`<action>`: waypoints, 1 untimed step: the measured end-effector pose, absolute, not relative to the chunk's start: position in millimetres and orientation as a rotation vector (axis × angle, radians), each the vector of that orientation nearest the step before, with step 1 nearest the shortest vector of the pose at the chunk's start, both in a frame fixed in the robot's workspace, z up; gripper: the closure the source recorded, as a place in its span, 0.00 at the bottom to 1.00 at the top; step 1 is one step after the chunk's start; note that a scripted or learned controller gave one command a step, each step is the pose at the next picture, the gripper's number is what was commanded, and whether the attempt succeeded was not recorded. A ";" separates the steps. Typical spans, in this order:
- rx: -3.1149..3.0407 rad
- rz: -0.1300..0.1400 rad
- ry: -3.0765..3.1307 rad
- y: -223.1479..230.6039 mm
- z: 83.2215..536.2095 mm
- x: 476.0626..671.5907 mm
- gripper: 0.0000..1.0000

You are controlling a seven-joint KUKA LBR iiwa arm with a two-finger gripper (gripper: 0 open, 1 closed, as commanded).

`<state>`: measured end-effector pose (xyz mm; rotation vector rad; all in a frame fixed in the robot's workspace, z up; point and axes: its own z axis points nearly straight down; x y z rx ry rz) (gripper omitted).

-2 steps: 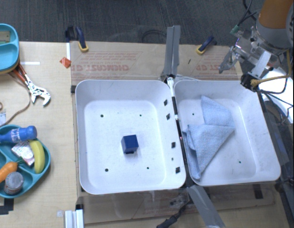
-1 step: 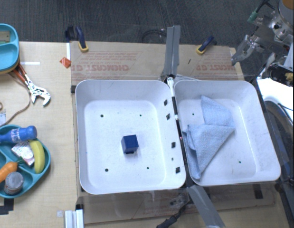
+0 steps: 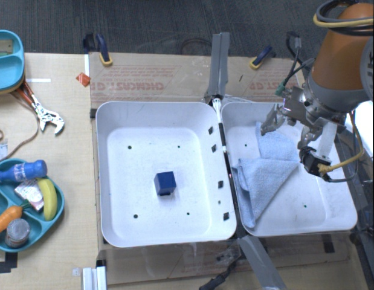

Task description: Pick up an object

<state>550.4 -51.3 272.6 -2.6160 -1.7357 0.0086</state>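
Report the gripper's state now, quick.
Gripper: above the blue cloth in the right bin; open or closed cannot be told, and no grasp is visible.

My bench [image 3: 66,180]: two white bins side by side, left bin [image 3: 108,180], right bin [image 3: 338,216]. Cardboard sheet [image 3: 156,80] under far edge, clamps [image 3: 101,46] on it. Far left: wrench [image 3: 46,118], blue tray [image 3: 6,62]. Near left: blue plate [image 3: 57,213] of toy food.
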 end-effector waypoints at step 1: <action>-2.538 0.005 -1.852 -112.5 290.0 552.2 0.00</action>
